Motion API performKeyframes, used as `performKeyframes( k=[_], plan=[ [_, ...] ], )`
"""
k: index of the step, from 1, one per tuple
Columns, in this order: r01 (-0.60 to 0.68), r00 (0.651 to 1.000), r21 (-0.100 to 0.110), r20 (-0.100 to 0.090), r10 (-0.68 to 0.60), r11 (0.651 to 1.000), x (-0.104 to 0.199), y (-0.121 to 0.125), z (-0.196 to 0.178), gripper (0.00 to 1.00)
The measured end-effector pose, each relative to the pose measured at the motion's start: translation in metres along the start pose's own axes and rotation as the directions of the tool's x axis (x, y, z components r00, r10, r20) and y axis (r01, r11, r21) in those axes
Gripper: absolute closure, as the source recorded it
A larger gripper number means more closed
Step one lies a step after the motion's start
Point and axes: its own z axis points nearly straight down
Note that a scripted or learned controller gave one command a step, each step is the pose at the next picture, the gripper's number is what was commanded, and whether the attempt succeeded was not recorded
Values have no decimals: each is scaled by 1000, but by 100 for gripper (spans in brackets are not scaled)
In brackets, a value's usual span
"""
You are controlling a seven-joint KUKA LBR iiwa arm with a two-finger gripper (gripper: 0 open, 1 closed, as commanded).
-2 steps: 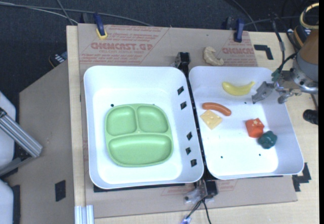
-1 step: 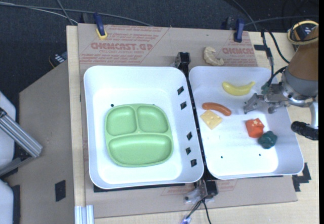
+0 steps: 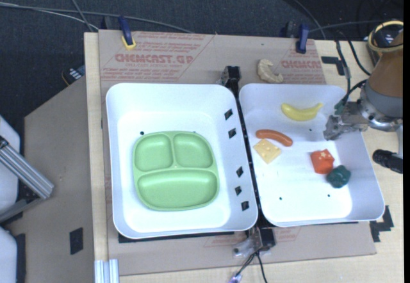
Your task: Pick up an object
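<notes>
The gripper hangs over the right bin; whether it is spread or pinched I cannot tell. The red block lies nearest, toward its 6 o'clock, with the banana toward 10 o'clock, long axis crosswise.

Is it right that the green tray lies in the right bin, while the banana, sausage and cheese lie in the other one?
Not quite: the camera view shows the green tray in the left bin. The banana, sausage and cheese lie in the other, right bin.
</notes>
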Motion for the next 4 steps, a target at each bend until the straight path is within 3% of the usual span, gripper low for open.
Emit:
performKeyframes(
  k=[2, 3, 4],
  plan=[
    [-2, 1000, -6, 5, 2, 1000, -1, 5, -89, 100],
    [0, 1000, -7, 5, 0, 1000, 7, 8, -150, 100],
    [4, 1000, 2, -1, -4, 1000, 67, 4, -138, 100]
  ],
)
